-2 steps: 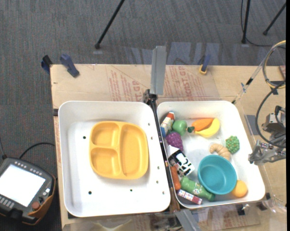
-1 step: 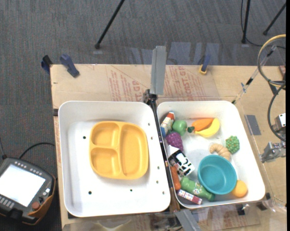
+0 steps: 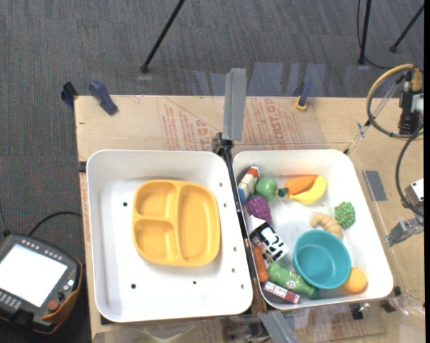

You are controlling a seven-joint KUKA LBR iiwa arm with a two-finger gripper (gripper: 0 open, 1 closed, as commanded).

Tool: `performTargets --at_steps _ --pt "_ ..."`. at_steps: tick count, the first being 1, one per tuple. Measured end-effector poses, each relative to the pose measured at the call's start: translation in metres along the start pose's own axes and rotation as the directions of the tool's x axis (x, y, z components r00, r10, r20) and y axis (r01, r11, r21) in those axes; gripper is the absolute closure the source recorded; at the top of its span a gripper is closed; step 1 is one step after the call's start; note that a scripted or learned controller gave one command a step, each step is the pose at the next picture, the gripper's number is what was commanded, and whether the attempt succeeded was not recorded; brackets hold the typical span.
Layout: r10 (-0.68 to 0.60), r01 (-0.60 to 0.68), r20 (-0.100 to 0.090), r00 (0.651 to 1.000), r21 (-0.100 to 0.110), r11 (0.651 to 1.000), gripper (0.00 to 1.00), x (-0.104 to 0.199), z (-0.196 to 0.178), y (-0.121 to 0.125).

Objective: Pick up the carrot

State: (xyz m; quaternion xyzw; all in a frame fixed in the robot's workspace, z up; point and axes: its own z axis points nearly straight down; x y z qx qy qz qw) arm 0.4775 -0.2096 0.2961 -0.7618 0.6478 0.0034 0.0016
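The carrot (image 3: 301,184) is found in the right bin (image 3: 368,213), laid touching the banana (image 3: 311,192) near the far wall, likely just dropped in with the other toy foods, while the yellow plate (image 3: 177,222) is kept in the left bin (image 3: 108,191).

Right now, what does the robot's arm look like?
At the bench's right edge I can see a looping yellow hose, thin black cables below it, and a small grey metal piece. I can't tell which of these belong to the arm itself.
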Motion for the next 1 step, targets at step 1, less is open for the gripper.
performTargets --at_steps 1 --pt "-0.246 0.246 -0.001 0.969 0.002 0.969 1.00 -0.0064 -0.0106 -0.0014"
